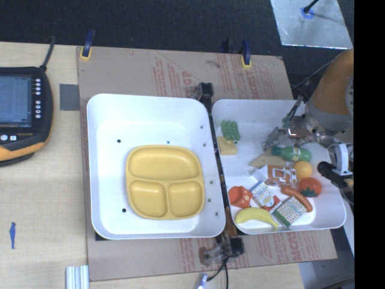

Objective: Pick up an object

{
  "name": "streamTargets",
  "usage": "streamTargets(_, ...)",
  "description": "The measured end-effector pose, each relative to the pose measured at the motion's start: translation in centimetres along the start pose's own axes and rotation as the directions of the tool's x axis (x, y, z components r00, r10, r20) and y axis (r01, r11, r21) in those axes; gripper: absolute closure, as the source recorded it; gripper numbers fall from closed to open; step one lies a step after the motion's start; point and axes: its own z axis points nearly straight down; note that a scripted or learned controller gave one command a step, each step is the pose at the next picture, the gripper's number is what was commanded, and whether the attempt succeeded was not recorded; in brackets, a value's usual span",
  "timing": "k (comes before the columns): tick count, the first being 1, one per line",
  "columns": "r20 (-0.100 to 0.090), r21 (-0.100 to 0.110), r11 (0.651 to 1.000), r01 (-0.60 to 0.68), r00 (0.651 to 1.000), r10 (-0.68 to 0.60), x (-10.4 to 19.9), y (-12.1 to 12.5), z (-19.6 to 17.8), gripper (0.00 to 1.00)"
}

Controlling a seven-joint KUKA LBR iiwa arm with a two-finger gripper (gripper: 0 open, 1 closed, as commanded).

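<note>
Two white bins side by side on bench; left bin holds yellow divided tray. Right bin holds toy clutter: green bumpy piece near top left, pale yellow block just below it, banana at front, red piece, small printed cartons, orange ball, tomato. Gripper low over right bin's far right part, beside green bottle-like object; finger state cannot be told, no object seen held. Arm enters from right
</note>
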Motion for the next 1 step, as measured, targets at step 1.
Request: streamTargets(1, -0.001, -0.004, 1.0, -0.001, 1.0, 0.001, -1.58, 4.88, -7.8, 0.0)
